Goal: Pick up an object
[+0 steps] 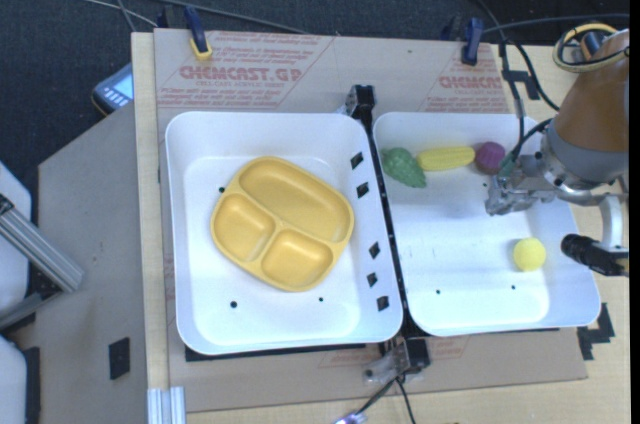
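Near edge of the bench: a black clip (pixel 408 352) sits at the seam where the two white bins meet. Left bin (pixel 195 242) holds a yellow divided plate (pixel 283 222), three compartments, lying flat and turned at an angle, roughly centred. Right bin (pixel 470 312): a small yellow ball (pixel 529 254) rests toward the right side of the floor, apart from the other pieces. Just above and left of it the gripper (pixel 503 202) hangs low over the bin floor, grey metal, reaching in from the right under the arm's orange band (pixel 598 112); nothing shows between its tips, and whether it is spread or closed I cannot tell (too small and blurred at this slant). Farther back, along the bin's far wall, three items lie in a row: a green leafy piece (pixel 404 166), a yellow corn-like piece (pixel 445 158) touching it, then a purple round piece (pixel 489 156) just beside the gripper. Beyond, two blue clamps (pixel 198 38) pin the printed board.
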Tool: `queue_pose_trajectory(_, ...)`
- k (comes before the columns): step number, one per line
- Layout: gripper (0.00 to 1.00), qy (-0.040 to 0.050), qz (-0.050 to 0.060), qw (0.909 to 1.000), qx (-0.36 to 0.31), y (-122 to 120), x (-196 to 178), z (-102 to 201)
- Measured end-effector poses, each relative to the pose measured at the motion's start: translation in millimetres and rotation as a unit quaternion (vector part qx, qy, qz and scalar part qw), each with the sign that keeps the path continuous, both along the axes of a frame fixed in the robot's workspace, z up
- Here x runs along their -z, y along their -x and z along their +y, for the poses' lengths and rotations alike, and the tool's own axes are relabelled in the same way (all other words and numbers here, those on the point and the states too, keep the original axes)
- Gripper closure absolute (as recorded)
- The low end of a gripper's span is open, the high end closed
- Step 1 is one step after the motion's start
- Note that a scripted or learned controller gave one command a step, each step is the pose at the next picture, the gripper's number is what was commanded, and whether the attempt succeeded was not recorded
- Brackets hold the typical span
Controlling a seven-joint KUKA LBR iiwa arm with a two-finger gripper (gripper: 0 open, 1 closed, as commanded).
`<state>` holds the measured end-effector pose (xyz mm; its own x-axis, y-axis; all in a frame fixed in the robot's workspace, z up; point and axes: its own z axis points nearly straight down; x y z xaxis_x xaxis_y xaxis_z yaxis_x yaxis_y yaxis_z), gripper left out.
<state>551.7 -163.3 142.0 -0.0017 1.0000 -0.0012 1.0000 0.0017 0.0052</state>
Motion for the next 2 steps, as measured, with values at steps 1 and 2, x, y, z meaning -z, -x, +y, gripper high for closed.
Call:
queue_pose_trajectory(1,1.00,0.0004,-0.001,1.0000,0.000,-5,-64,2)
queue_pose_trajectory(2,1.00,0.0003,-0.001,1.0000,-0.001,-11,-118,12)
